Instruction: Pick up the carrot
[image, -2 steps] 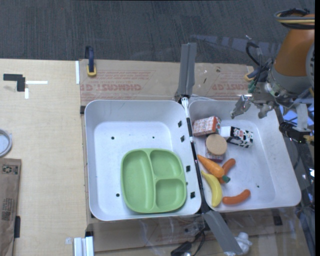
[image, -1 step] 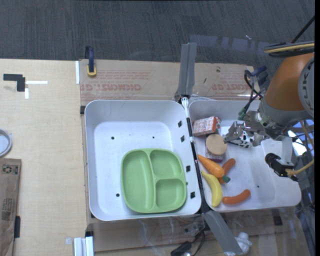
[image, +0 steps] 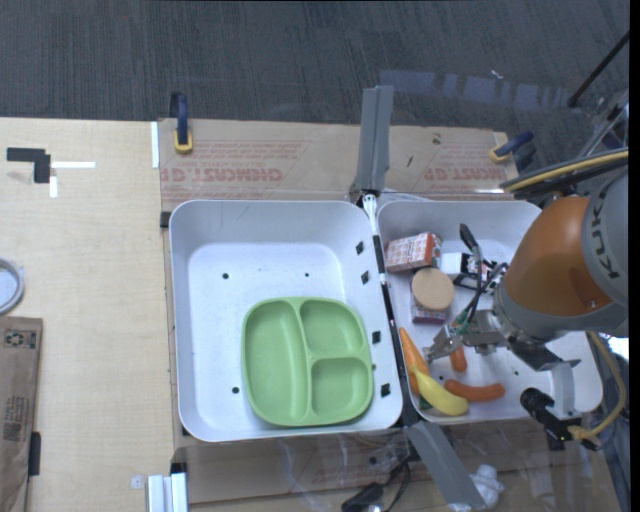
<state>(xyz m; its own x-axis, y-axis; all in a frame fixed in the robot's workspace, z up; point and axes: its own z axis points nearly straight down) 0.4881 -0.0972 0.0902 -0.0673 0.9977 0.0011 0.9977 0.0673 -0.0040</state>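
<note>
The carrot (image: 409, 351), a slim orange piece, lies at a slant along the left wall of the right bin (image: 520, 212). Its lower end touches a yellow banana (image: 440, 396). My gripper (image: 447, 347) is low in the right bin, just right of the carrot and pointing left toward it. A small orange-red piece (image: 458, 360) shows right under the gripper tip. I see nothing lifted off the bin floor.
An orange-red sausage (image: 476, 390) lies right of the banana. A round brown item (image: 432, 289) and a red-and-white carton (image: 412, 250) sit further back. The left bin (image: 200, 300) holds a green divided plate (image: 308, 360). The arm's orange band (image: 560, 265) hangs over the right bin.
</note>
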